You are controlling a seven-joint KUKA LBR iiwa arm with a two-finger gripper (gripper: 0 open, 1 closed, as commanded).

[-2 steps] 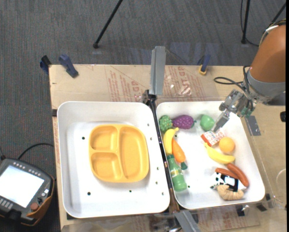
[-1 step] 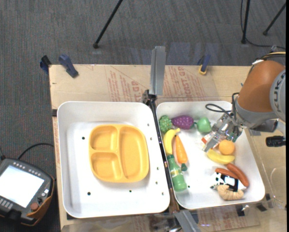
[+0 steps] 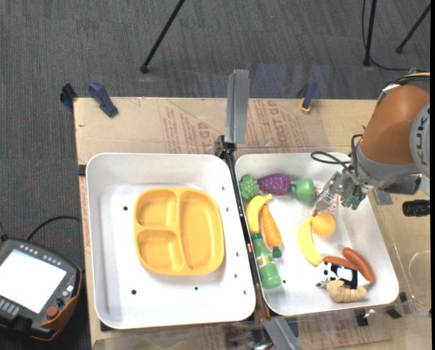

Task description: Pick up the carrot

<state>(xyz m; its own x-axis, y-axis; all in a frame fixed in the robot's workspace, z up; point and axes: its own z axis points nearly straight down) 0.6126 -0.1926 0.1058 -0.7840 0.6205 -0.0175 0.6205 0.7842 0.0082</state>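
Carrot [image 3: 271, 227] lies in right bin [image 3: 387, 265], left side, just beside banana [image 3: 254, 210] and above green bottle [image 3: 267, 267]. Pincer [image 3: 331, 199] hovers over orange fruit [image 3: 323, 225], well apart from carrot. Finger state: cannot tell. Yellow tray [image 3: 179, 231] in left bin [image 3: 100, 268].

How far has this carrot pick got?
Done: nothing visible. The carrot lies in the right bin, beside a banana. In hand: the gripper is over the right bin near an orange, away from the carrot. Left: reach, grasp, lift.
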